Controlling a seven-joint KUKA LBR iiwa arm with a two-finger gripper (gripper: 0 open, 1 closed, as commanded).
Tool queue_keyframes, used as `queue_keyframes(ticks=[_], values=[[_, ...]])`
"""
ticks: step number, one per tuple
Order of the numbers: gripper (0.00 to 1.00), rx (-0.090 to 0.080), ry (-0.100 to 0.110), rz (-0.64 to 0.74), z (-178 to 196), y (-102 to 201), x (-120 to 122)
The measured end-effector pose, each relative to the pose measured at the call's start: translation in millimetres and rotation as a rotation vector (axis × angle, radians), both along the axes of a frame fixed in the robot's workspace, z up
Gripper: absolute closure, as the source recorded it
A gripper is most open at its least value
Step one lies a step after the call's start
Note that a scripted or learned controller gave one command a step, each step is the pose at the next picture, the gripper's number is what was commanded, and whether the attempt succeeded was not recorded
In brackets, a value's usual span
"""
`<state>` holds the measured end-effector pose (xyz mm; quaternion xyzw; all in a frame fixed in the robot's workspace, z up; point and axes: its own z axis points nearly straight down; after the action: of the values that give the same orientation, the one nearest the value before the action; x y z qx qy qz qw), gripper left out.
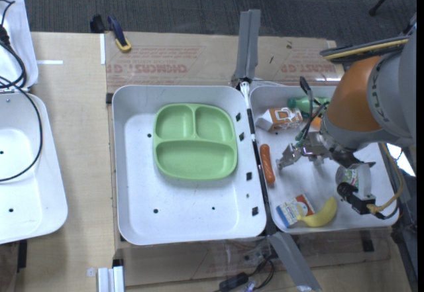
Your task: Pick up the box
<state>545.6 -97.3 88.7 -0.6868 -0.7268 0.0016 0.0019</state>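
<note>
Dark grey carpet is showing along the top, w/ a cardboard-covered bench (165,59) sitting below it & carrying 2 shallow white bins side by side. Left bin (132,218) is holding a green 3-compartment plate (195,141), lying flat toward the bin's upper middle. Right bin (371,223) is holding the small stuff: a white & orange box (281,118) is lying near the bin's upper left, just right of the divider & well apart from the pincer. Just beside it to the right, a green item (303,104) is poking out, partly hidden by the arm. A red-orange sausage-shaped item (267,164) is lying lengthwise along the bin's left wall. Near the front edge, a yellow banana (320,215) is resting against a small white & blue carton (293,208), the 2 touching.

Grey arm w/ its orange band (351,98) is reaching in from the right & hanging over the right bin's middle. Pincer (289,158) is pointing left, its metal tips spread somewhat apart, w/ nothing visible btwn them. It's sitting below the box & right of the sausage item, touching neither as far as can be seen. Black cables are trailing off the wrist toward the bin's lower right.

Far left, another white tub (26,171) w/ a black cord is sitting at the bench edge.
</note>
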Motion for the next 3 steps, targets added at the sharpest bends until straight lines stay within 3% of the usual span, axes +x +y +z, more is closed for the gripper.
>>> queue_keyframes(ticks=[1, 2, 3], values=[[0.00, 0.002, 0.001, 0.129, -0.2, -1.2, -68.9], [0.00, 0.000, 0.001, 0.090, -0.3, -5.8, -5.3], [0.00, 0.002, 0.000, 0.255, 0.0, -12.9, -66.7]])
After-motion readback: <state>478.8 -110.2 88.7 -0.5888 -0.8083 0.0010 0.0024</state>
